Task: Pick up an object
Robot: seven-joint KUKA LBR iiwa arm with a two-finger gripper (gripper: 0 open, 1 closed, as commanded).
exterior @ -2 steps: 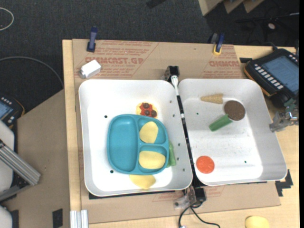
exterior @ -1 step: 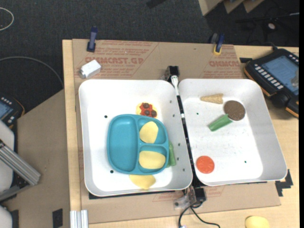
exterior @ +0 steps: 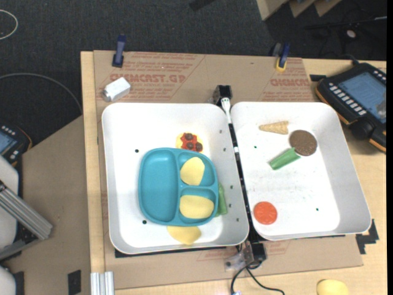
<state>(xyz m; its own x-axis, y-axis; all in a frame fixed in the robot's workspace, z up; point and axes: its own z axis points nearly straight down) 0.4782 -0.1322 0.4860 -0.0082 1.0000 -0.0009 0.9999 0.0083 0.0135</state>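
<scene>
Lying side by side on the bench, the left bin (exterior: pixel 116 165) and right bin (exterior: pixel 319 183) meet along a dark seam. The left bin holds a blue tray (exterior: pixel 158 186) with one large compartment at its 9 o'clock side and two small ones at its 3 o'clock side. The upper piece (exterior: pixel 192 171), yellow, lies in the small compartment toward 12 o'clock; the lower piece (exterior: pixel 196 206), also yellow, lies in the one toward 6 o'clock. A yellow lump (exterior: pixel 184 233) protrudes from under the tray rim at 6 o'clock. A red-and-black item (exterior: pixel 191 142) touches the tray rim at 12 o'clock. A green sliver (exterior: pixel 221 200) lies against the tray edge at 3 o'clock. In the right bin, a tan cone (exterior: pixel 274 127) lies flat near the 12 o'clock wall. A brown disc (exterior: pixel 303 142) lies just beside the cone at its 4 o'clock. A green block (exterior: pixel 284 159) touches the brown disc at the disc's 7 o'clock. An orange disc (exterior: pixel 265 212) lies well apart, near the 7 o'clock corner. Whether the gripper is open or closed cannot be told, nor how any object lies relative to it.
</scene>
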